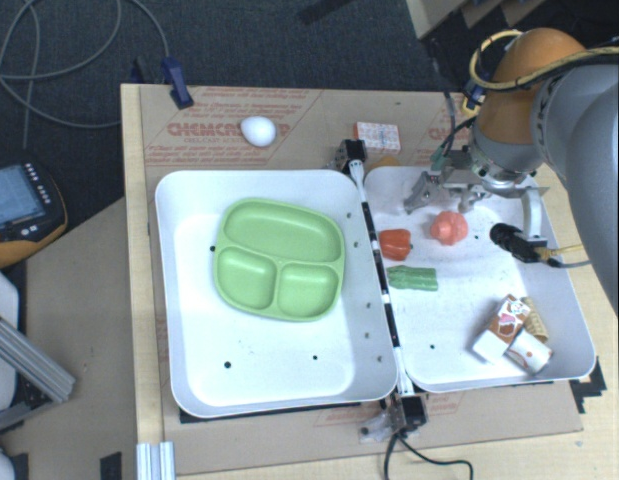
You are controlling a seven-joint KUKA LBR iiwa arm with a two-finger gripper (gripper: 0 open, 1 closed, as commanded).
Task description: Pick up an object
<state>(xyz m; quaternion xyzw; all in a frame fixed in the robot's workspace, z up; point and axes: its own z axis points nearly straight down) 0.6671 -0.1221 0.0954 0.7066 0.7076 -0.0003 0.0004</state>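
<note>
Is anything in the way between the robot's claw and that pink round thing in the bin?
Nothing visible is. The gripper hangs right above the pink round object in the right bin. The red piece and green piece lie off to its left, apart from it.

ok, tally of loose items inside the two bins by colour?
Green: 2, divided plate in the left bin, flat green piece in the right
Red/orange: 1, red piece
Pink: 1, pink lump
White and red: 1, small carton
Total: 5

Green tray (279, 258) (three-part), white bins (189, 348), pink ball (449, 228).
</note>
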